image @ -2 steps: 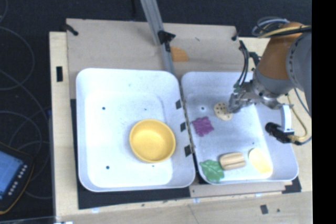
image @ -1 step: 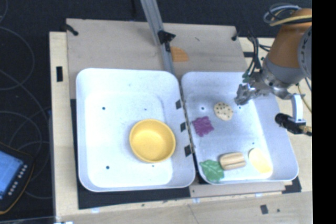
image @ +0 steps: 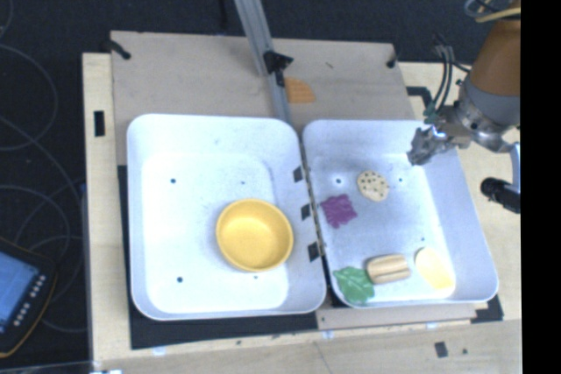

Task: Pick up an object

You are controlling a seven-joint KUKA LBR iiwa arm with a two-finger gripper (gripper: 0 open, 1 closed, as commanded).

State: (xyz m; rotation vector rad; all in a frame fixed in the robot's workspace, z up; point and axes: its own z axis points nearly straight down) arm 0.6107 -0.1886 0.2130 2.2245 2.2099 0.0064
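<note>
The end effector (image: 421, 146) is hanging over the upper right part of the right bin (image: 456, 188), close to its far rim, and that closeness is posing the first risk: a descent from here could be clipping the bin wall instead of reaching anything. Whether it is open or closed I cannot tell, since it is showing as a small dark shape. Nothing is sitting between it and the bin floor. The nearest candidate is the speckled cookie (image: 372, 185), lying flat just down and to the left; being thin and low, it is likely to slide away from a closing pinch. The purple piece (image: 338, 209) is lying further left, while the green piece (image: 353, 283), the tan roll (image: 387, 268) and the yellow lemon-like shape (image: 434, 267) are crowding the near edge, touching or nearly so, so a grasp there could be nudging neighbours. The yellow bowl (image: 254, 234) is sitting alone in the left bin (image: 158, 153). The arm (image: 495, 70) is reaching in from the right, wrist angling down and leftward.
</note>
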